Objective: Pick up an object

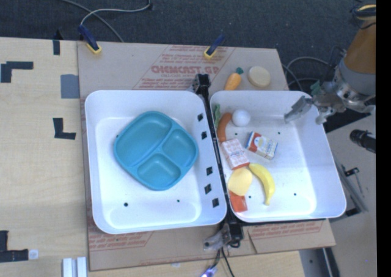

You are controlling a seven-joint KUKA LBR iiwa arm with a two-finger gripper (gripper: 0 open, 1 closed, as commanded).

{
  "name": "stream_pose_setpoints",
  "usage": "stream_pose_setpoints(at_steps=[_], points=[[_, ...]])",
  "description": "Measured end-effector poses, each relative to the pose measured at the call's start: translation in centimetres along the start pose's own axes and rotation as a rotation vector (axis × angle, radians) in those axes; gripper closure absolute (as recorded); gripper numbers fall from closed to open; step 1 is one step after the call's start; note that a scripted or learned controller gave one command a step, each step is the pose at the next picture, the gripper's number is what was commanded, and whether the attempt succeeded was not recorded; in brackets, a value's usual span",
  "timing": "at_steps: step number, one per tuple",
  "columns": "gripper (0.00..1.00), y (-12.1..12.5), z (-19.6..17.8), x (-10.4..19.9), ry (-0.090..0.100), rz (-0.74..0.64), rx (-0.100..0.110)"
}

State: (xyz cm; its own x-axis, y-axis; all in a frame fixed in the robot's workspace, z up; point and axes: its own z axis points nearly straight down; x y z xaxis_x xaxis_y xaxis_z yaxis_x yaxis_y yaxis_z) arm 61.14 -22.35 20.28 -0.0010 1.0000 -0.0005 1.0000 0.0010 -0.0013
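Dark carpet runs across the top of the scene, and below it sits the pale wooden bench with a brown cardboard sheet clipped down under the two bins. On the left we have the left bin, white and shallow, carrying a big blue divided plate tilted at an angle near its middle. Right beside it, edges touching, comes the right bin, and that is where the small stuff is gathered, all along its left half.

Over at the right edge the grey arm leans in, orange band showing, with the gripper hanging over the bin's upper right area, well apart from the objects. Nothing sits between its fingers, but whether they stand apart or together I can't tell from up here.

Now the items, biggest down: a yellow banana curving toward the bin's lower middle; a flat red-and-white packet against the left wall; a yellow lemon-like fruit just beside the banana, overlapping something red below it; a small carton near the centre; an orange-red sausage shape up top, with a white ball touching it.

Outside the bins, on the cardboard, sit a round cream disc and a little orange carrot.
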Motion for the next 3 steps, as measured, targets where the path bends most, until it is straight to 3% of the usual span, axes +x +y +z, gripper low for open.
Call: stream_pose_setpoints(at_steps=[1,2,3], points=[[0.00,0.5,11.6,7.6,0.001,-0.001,-0.003],[1.00,0.6,10.6,7.6,-0.002,-0.002,-0.007],[0.00,0.6,10.6,7.6,-0.002,-0.002,-0.006]])
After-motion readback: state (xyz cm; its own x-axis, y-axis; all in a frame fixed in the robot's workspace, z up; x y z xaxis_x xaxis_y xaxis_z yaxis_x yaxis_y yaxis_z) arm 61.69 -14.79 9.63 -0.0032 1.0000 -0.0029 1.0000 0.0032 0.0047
